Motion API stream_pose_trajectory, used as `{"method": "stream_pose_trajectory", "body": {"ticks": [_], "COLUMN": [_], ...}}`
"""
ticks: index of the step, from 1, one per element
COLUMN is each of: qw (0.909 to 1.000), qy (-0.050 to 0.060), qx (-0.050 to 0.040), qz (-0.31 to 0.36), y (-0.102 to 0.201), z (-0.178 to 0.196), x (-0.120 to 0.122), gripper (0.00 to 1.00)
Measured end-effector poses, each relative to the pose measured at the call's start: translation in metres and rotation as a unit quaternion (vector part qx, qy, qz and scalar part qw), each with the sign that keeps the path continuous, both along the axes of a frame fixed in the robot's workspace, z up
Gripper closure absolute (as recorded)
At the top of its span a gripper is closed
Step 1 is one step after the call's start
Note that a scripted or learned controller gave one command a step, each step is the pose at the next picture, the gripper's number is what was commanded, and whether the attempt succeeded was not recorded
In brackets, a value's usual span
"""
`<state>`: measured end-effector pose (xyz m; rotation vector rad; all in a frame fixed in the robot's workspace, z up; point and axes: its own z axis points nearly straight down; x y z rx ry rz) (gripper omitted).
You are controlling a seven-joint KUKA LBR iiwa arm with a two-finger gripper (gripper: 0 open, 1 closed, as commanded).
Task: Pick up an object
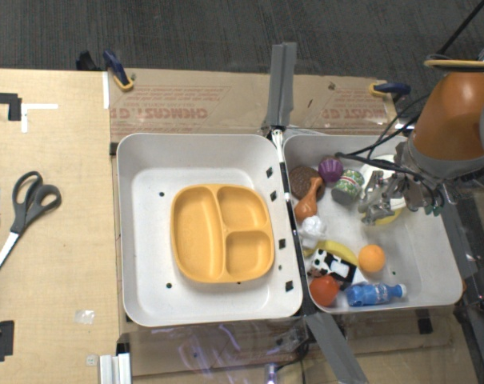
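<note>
Writing: "CHEMCAL G…" on cardboard [195,105], printed upside down, 12 o'clock of yellow tray [222,233].
Claw [377,207]: low in right bin [434,278]; spread and grasp cannot be told.

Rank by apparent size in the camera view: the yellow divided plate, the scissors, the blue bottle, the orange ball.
1. yellow divided plate
2. scissors
3. blue bottle
4. orange ball

All lie at a similar depth, so the order looks reliable.

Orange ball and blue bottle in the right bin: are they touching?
Apart. The camera view shows a strip of white bin floor between the orange ball and the blue bottle lying below it.
</note>
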<state>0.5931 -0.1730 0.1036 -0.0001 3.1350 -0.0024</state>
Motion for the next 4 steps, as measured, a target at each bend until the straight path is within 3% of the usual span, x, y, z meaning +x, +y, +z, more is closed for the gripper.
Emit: {"method": "stream_pose_trajectory", "body": {"ticks": [1, 2, 3, 4], "qw": [1.0000, 0.9994, 0.9992, 0.9998], "qy": [-0.001, -0.001, 0.001, 0.001], "qx": [-0.0002, 0.0005, 0.0012, 0.0006], "qz": [0.000, -0.036, -0.041, -0.022], "y": [0.000, 0.018, 0.072, 0.011], "z": [0.001, -0.009, -0.010, -0.010], "x": [0.001, 0.044, 0.042, -0.012], "gripper": [0.00, 0.00, 0.00, 0.00]}}
